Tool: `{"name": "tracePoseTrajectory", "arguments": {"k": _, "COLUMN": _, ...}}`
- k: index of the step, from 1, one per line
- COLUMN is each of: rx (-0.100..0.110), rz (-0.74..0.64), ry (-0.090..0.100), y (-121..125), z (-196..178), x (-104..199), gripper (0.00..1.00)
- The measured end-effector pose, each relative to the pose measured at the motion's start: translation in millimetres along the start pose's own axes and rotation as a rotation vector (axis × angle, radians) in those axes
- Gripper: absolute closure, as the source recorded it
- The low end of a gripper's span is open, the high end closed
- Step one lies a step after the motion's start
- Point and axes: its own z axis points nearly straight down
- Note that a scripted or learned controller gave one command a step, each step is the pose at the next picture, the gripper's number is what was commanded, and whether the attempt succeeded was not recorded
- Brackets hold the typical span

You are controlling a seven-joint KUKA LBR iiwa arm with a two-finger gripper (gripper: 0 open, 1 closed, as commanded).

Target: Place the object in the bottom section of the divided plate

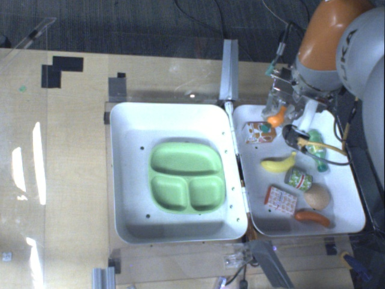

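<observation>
I see the arm reaching in from the right, its pincer down over the far corner of the right bin. A small orange thing sits right at the pincer tips, but I cannot tell whether it is between the fingers or just under them, nor how wide the pincer stands. Just beside it lies a carton. Nearer the middle of that bin I make out a banana, a green can, a red-patterned box, a brown egg-like piece and a sausage at the near edge; a green-and-yellow item lies under the wrist. The left bin holds the green plate, with one wide section on the far side and two small ones on the near side, nothing in them.
</observation>
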Motion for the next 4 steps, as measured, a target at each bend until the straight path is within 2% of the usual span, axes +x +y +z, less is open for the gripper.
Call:
{"name": "tracePoseTrajectory", "arguments": {"k": 1, "rx": 0.002, "rz": 0.000, "ry": 0.002, "y": -49, "z": 48, "x": 79, "gripper": 1.00}}
{"name": "tracePoseTrajectory", "arguments": {"k": 2, "rx": 0.002, "rz": -0.116, "ry": 0.002, "y": -81, "z": 66, "x": 115, "gripper": 1.00}}
{"name": "tracePoseTrajectory", "arguments": {"k": 3, "rx": 0.002, "rz": -0.115, "ry": 0.002, "y": -81, "z": 66, "x": 115, "gripper": 0.00}}
{"name": "tracePoseTrajectory", "arguments": {"k": 4, "rx": -0.003, "rz": -0.203, "ry": 0.003, "y": -115, "z": -92, "x": 60, "gripper": 0.00}}
